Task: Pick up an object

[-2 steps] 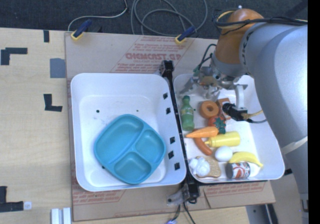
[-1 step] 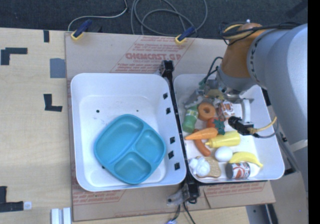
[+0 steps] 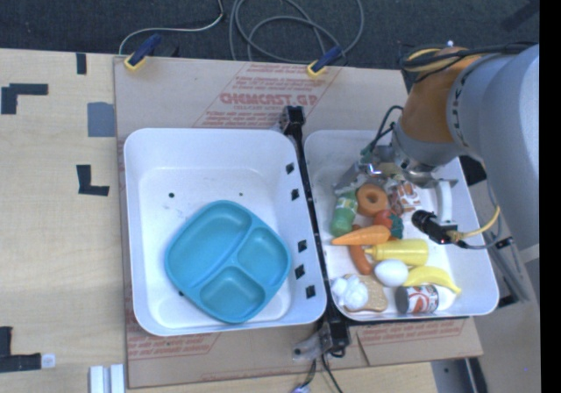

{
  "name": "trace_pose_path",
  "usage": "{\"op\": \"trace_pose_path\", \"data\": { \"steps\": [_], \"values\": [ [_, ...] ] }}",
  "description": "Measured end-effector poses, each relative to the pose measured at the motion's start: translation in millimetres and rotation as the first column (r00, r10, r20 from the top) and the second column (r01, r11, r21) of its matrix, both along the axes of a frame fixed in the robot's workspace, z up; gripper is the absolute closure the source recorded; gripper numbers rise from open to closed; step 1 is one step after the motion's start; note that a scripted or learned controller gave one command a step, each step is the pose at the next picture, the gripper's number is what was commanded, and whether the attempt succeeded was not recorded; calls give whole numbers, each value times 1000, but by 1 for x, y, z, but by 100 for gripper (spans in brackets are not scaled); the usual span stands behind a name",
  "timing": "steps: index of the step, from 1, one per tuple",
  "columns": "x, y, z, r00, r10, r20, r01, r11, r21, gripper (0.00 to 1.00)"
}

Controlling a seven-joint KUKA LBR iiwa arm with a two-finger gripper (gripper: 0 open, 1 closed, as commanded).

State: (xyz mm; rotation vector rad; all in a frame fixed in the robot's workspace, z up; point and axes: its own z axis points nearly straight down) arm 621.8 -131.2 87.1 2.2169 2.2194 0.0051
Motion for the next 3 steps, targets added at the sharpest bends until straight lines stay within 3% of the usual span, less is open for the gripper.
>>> {"op": "trace_pose_path", "data": {
  "steps": [1, 2, 3],
  "values": [
    [-26, 20, 0, 1000, 0, 1, 0, 1000, -3, 0],
    [-25, 19, 10, 1000, 0, 3, 0, 1000, -4, 100],
    [-26, 19, 9, 1000, 0, 1, 0, 1000, -3, 0]
  ]
}}
